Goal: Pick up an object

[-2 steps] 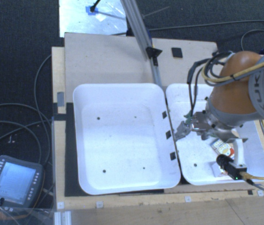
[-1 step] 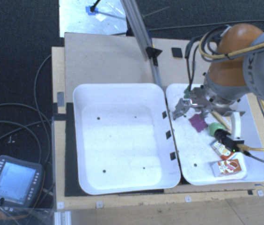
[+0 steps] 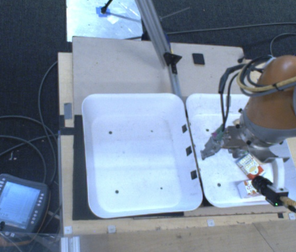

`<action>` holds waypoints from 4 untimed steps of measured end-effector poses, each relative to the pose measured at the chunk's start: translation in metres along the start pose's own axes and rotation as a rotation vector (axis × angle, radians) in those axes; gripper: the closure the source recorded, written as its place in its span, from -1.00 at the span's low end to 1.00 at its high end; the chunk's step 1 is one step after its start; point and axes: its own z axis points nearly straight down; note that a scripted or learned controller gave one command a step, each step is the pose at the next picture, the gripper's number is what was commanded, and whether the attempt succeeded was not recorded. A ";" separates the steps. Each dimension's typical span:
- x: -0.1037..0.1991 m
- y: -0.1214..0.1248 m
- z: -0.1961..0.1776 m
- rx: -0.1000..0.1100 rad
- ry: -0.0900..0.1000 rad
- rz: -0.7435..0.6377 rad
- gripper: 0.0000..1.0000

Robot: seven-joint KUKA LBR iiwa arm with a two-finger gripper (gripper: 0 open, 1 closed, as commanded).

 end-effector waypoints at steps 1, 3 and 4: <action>0.050 0.060 0.021 0.001 0.000 -0.005 -1.00; 0.061 0.170 -0.012 0.002 0.000 -0.085 -1.00; 0.066 0.206 0.048 0.004 -0.001 -0.002 -1.00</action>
